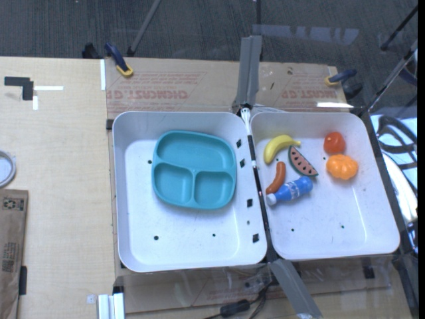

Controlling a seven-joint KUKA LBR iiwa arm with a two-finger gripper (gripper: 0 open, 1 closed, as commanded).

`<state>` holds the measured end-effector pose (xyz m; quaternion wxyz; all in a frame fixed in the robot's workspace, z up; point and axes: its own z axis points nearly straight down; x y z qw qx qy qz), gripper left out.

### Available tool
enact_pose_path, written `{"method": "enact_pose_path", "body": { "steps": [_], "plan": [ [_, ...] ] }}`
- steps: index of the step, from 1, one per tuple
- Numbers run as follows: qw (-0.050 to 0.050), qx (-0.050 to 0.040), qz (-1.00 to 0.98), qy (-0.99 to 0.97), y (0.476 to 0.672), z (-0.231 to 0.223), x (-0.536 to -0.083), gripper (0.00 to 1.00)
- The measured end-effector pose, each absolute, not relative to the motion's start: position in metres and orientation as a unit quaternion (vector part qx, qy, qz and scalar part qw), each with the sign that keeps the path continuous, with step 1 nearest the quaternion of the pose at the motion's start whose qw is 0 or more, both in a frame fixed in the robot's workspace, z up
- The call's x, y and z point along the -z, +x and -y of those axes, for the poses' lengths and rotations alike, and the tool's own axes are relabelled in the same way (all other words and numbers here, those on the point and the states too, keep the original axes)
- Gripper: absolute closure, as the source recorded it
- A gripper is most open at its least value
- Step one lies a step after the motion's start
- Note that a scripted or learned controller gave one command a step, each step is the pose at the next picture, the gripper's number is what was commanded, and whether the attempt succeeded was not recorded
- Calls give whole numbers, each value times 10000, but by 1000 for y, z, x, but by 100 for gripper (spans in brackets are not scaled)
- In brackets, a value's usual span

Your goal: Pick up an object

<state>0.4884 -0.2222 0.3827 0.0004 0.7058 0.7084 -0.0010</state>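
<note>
where the two white bins meet along a shared inner wall, the left bin [126, 198] carries a teal divided plate [194, 170], lying flat toward the bin's far edge and a little nearer the inner wall than the outer one; its three compartments face up. the right bin [372, 231] carries all the small objects, gathered in its far half. a yellow banana [280, 145] lies near the far inner corner, curved, with one end pointing to the far edge. just beside it on the near side lies a red sausage [276, 177], running roughly parallel to the inner wall. a blue and white bottle [290, 191] lies on its side, its cap end touching or nearly touching the sausage's near end. a watermelon slice [301, 163] sits between the banana and the bottle, close to both. toward the outer wall a red tomato [335, 142] sits near the far edge, and an orange fruit [342, 167] sits just beside it on the near side. the near halves of both bins are bare white floor. whether the tool is released or clenched cannot be told here.
</note>
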Motion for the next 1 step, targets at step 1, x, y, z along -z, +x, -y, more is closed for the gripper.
{"method": "enact_pose_path", "body": {
  "steps": [1],
  "plan": [
    [-12,11,-7071,7071,483,178,-239,100]
  ]
}}
